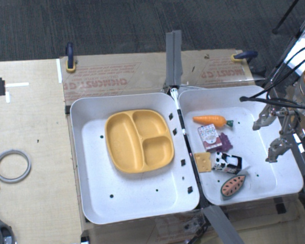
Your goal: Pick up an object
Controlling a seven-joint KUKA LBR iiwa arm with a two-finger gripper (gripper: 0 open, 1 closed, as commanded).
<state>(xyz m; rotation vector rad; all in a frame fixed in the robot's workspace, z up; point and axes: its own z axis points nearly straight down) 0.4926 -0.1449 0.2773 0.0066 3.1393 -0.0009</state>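
Approach step of a pick: the two-finger metal hand (273,138) hangs over the right edge of the right shallow white plastic bin (262,181), its two fingers spread apart with nothing between them, and no object is yet grasped. All candidate objects lie in this bin, well to the left of the hand and beside the wall shared with the left white bin (95,197). Counted, they are: one orange toy carrot with a green tip (210,120); below it one small pink-and-white printed packet (209,137) resting on one purple scrap (225,141); one flat yellow cheese-like square (202,161); one black-and-white toy figure (228,163); and one oval red-and-grey toy slice (233,186), six in all. The left bin holds one yellow three-compartment plastic plate (140,141). The next move probably calls for travel leftward, then a descent over one object with the fingers straddling it.
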